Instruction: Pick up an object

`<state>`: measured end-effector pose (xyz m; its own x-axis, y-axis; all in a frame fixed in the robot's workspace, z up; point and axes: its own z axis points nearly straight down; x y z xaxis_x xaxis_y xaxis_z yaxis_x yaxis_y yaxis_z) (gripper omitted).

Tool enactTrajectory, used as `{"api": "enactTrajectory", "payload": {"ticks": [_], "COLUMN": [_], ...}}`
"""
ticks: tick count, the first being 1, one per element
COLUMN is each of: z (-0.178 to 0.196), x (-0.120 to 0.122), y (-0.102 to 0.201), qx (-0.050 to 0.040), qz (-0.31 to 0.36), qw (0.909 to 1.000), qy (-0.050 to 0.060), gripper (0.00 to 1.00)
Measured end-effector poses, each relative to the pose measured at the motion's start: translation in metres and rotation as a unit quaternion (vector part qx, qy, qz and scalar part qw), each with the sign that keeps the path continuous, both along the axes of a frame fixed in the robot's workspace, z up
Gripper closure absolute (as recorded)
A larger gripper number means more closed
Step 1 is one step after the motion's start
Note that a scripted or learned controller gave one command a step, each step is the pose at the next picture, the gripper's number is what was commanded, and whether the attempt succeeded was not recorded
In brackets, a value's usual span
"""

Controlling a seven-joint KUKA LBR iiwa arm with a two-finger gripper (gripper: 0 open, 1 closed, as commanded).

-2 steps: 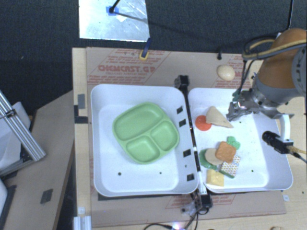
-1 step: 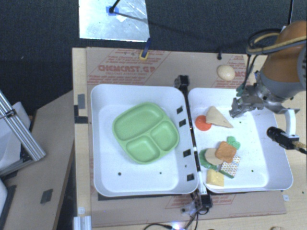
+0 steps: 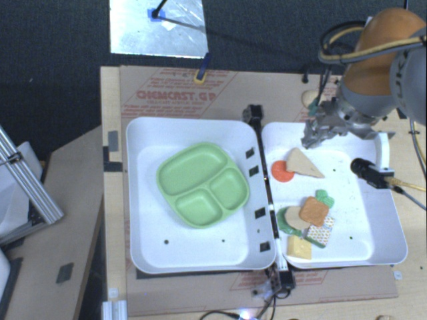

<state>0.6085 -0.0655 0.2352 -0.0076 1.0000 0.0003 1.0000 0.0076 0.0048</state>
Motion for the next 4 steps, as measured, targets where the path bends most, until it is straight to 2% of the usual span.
{"api": "enactTrajectory", "payload": {"ticks": [1,2,3,4], "z": [-0.002,-0.014,-0.021,0.000], "x": [-0.004,0.008,-0.001,-0.002], "y": [-0.004,-0.006,-0.002,-0.003], "qx": [-0.0004,-0.0008,-0.0007,-0.0002], "qz": [-0.003,-0.001,-0.002,-0.001], "qw": [1.0000,1.0000,1.0000,1.0000], "qy": [0.002,0.001,0.002,0.001], "gripper": [1.00,1.00,1.00,1.00]}}
